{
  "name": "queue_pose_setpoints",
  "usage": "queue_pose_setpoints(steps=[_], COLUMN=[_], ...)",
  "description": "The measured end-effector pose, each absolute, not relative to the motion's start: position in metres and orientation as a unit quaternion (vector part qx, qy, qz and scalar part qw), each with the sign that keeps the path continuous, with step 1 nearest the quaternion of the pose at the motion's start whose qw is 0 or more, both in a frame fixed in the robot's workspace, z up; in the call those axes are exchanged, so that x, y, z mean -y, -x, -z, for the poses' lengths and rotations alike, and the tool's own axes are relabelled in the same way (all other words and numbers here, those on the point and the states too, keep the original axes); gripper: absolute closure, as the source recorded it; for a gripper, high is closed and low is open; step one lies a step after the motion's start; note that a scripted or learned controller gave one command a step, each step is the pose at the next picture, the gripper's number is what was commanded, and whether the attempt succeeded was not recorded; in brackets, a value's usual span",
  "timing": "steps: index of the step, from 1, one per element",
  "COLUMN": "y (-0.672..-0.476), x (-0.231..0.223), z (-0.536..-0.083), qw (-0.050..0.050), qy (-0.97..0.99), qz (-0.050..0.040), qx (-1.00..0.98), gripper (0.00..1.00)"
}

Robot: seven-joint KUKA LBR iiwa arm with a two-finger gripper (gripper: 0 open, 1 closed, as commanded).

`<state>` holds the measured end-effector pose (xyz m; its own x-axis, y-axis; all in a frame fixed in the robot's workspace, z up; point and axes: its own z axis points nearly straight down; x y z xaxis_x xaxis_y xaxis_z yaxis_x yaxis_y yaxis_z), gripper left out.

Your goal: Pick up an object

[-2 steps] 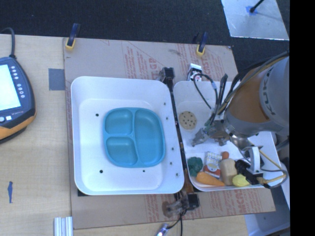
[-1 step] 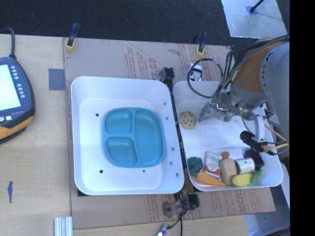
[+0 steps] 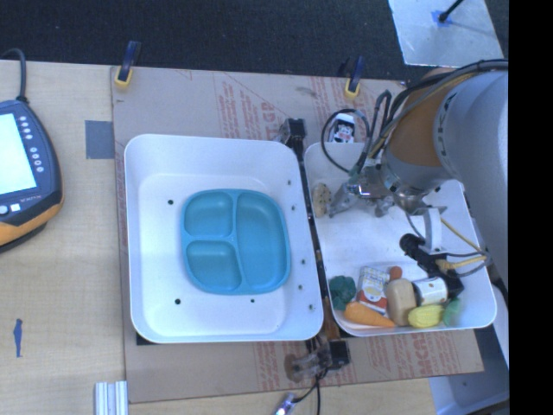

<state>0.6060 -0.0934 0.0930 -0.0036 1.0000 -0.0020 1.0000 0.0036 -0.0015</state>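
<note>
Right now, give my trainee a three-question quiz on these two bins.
1. True or false: the blue divided plate lies in the left bin.
2. Where in the right bin are the toy foods piled? A) far edge B) near edge C) centre
3. Fill in: the carrot is coloured ____.

Key: 1 true; 2 B; 3 orange.

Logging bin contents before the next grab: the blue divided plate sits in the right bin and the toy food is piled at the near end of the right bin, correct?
Not quite. The blue divided plate sits in the left bin, not the right one, as the camera view shows. The toy food is indeed piled at the near end of the right bin.
</note>
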Motion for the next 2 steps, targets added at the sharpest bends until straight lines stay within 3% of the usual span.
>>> queue_pose_setpoints(steps=[2], y=[-0.639], x=[0.143], z=[-0.113], qw=[-0.001], qy=[-0.706], qz=[0.0007], qx=[-0.708], gripper=[0.0])
